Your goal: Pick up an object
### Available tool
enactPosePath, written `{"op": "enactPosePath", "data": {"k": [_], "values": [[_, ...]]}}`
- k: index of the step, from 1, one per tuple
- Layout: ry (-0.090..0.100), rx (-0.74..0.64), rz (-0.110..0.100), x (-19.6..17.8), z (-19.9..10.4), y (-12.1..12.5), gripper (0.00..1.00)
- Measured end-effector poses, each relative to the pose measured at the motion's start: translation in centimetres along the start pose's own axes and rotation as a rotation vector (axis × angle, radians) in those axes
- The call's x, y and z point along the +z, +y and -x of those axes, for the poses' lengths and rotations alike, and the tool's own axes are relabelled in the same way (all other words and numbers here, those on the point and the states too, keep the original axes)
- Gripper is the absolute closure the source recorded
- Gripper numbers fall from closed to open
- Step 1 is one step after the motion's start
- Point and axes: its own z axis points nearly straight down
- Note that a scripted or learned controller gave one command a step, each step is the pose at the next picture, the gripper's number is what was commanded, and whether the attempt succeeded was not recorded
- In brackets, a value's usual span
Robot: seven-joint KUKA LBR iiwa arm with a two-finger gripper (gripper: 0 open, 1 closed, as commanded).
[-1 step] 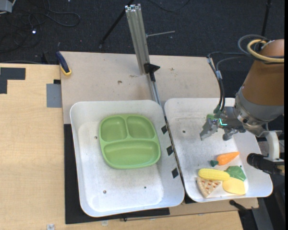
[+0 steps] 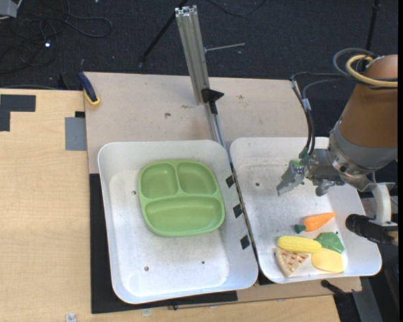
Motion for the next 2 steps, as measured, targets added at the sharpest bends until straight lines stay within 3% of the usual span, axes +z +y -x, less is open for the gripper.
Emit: {"op": "enactPosePath", "data": {"k": [2], "values": [[0.0, 0.002, -0.005, 10.0, 0.7, 0.1, 0.0]]}}
